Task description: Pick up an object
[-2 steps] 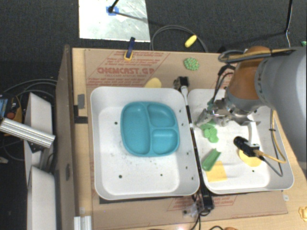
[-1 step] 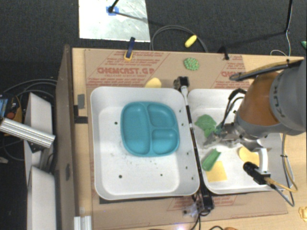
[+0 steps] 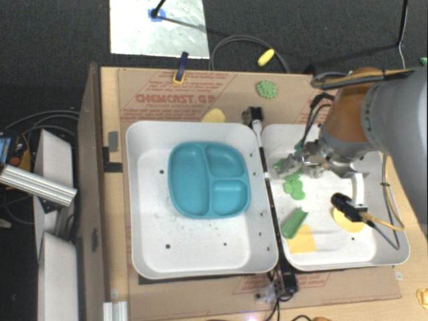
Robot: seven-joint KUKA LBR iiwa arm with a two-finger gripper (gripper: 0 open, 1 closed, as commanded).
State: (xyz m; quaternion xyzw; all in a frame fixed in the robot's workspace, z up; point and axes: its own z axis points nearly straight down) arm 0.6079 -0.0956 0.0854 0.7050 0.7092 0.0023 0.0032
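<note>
My gripper [image 3: 292, 166] is low in the right bin [image 3: 374, 249], near its left wall, at the end of the grey arm with the orange band [image 3: 348, 116]. Directly beneath and beside it lies a green bumpy cluster [image 3: 294, 188], touching or almost touching the gripper tip. Nearer the front lie a green oblong piece [image 3: 293, 223] and, against it, a yellow square block [image 3: 302, 241]. A yellow round piece [image 3: 350, 222] rests at the right, partly under a black part of the arm's cabling.
The left bin [image 3: 150, 246] holds a blue divided plate [image 3: 208, 179]. On the cardboard behind the bins lie a green dotted disc [image 3: 267, 89] and a yellow piece [image 3: 214, 117]. The arm's bulk covers the right bin's back right corner.
</note>
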